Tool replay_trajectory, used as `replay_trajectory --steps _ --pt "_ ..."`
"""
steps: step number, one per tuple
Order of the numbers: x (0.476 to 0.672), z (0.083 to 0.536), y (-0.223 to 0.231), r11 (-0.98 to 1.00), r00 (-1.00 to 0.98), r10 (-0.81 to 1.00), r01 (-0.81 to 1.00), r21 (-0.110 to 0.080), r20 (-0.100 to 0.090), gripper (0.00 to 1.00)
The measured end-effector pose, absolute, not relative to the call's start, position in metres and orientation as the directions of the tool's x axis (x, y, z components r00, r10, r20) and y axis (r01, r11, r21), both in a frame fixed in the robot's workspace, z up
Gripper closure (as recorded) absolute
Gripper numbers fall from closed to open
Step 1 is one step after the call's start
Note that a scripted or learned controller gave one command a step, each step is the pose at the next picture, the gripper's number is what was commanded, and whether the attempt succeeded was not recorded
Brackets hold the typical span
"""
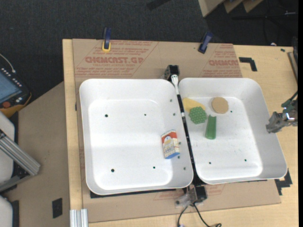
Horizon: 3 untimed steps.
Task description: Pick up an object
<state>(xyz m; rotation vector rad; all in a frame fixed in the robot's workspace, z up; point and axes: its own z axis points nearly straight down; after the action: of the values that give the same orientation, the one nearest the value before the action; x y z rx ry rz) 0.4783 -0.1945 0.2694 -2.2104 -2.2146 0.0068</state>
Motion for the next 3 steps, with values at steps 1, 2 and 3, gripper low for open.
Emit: replay_trajectory --steps 1,2,3 --pt "0.494 0.265 -0.125 0.008 -0.008 1.0 1.0 -0.002 0.004 1.0" --pt "0.504 0.302 -0.033 0.012 -0.012 1.0 1.0 0.006 0.003 1.0" --pt "0.535 0.355 0.041 0.009 -0.009 1.0 1.0 0.009 0.001 1.0"
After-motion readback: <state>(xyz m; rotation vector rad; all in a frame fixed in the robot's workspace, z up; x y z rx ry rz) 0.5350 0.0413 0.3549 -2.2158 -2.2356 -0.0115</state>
